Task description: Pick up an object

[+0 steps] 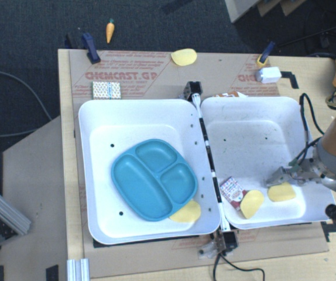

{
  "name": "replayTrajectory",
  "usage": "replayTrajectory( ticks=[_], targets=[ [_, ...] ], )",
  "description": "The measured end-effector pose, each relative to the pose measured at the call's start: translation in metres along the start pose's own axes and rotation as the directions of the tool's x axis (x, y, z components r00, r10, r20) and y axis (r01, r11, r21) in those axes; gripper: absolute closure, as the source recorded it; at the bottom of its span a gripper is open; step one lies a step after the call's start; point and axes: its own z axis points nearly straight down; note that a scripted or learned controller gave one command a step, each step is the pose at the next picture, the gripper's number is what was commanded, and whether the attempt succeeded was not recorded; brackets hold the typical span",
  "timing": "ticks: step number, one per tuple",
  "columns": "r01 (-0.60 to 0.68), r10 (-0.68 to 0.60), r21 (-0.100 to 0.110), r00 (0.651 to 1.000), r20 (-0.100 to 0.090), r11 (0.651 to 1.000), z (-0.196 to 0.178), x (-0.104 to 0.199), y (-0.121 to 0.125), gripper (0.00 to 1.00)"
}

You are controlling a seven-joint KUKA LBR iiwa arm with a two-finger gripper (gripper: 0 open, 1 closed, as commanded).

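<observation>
Gripper reaching into right bin from right edge, sitting low over floor near front-right corner — finger state hard to tell at this size. Yellow object lying just below gripper tip, touching or nearly so, not seen between fingers. Second yellow piece resting beside red-and-white packet. Left bin holding blue divided plate — another yellow piece tucked at its front edge.

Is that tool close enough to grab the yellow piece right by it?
Probably yes: the tool hovers right above the yellow piece in the right bin, with nothing between them.
</observation>
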Motion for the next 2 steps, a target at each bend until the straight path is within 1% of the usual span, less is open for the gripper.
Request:
replayTrajectory(
  ticks=[1, 2],
  targets=[
    [-0.001, 0.001, -0.002, 1.0, 0.001, 1.0, -0.01, 0.0, 0.001, 1.0],
    [0.003, -0.003, -0.002, 1.0, 0.001, 1.0, -0.108, 0.051, 0.056, 1.0]
  ],
)
